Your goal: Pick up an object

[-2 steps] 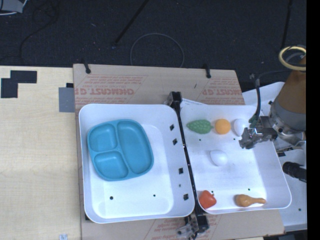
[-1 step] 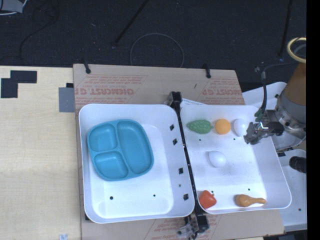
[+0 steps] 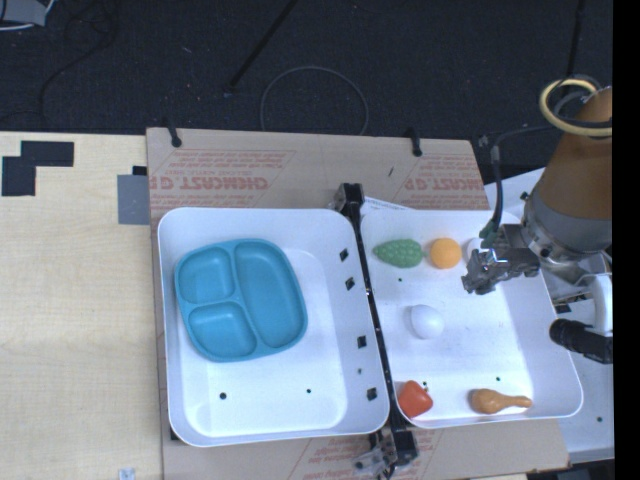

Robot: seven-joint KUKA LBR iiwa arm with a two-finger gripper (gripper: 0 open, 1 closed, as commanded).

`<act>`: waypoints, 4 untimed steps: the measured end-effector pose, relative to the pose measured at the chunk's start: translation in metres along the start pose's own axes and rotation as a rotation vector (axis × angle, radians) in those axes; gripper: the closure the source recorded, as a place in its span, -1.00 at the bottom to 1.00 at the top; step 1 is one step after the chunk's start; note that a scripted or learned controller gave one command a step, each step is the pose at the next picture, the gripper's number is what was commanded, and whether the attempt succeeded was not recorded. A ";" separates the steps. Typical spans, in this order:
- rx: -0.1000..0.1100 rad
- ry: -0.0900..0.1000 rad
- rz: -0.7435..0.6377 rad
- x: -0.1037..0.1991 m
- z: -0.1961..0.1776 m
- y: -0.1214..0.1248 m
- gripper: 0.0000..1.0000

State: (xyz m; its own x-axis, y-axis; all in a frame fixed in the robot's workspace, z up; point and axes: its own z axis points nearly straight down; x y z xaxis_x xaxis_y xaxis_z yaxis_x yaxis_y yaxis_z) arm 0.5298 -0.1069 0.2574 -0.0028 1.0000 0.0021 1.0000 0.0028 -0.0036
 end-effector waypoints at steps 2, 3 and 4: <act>0.001 0.001 -0.002 0.108 0.002 -0.005 1.00; 0.002 -0.001 -0.001 0.161 0.020 -0.013 1.00; 0.001 0.000 -0.002 0.208 0.016 -0.026 1.00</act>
